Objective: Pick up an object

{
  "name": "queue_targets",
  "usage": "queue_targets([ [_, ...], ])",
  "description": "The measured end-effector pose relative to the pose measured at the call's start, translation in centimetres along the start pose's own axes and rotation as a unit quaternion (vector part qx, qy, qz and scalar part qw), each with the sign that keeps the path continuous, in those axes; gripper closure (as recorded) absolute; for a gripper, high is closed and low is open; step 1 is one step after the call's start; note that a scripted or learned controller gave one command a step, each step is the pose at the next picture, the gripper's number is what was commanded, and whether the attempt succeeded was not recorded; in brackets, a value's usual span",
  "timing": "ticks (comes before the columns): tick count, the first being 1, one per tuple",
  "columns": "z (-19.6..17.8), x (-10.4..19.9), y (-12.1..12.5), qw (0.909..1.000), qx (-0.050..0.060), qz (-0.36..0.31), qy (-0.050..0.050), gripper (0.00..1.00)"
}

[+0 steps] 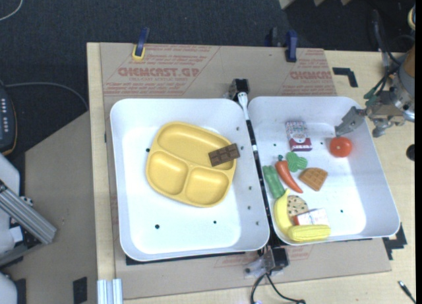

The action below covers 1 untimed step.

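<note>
Hovering at the right white bin's (369, 190) far right edge, my claw (364, 119) stood spread, pinching nothing. The small round red plastic tomato (340, 146) lay just below it, apart from the other toy food.

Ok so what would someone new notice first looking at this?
Probably the yellow tray filling the left bin, with a brown chocolate bar on its right rim. Next, the toy food crowded in the right bin, and the gripper by the red tomato near that bin's upper right.
</note>
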<state>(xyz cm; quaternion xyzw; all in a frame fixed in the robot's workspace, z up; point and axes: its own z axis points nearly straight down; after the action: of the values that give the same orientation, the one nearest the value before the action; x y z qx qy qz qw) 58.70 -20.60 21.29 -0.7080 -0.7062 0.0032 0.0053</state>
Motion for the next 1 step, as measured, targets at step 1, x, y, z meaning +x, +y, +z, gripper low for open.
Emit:
queue_targets([
  [1,-0.66,0.02,0.28,1.0000,-0.006,-0.001,-0.001,0.00],
])
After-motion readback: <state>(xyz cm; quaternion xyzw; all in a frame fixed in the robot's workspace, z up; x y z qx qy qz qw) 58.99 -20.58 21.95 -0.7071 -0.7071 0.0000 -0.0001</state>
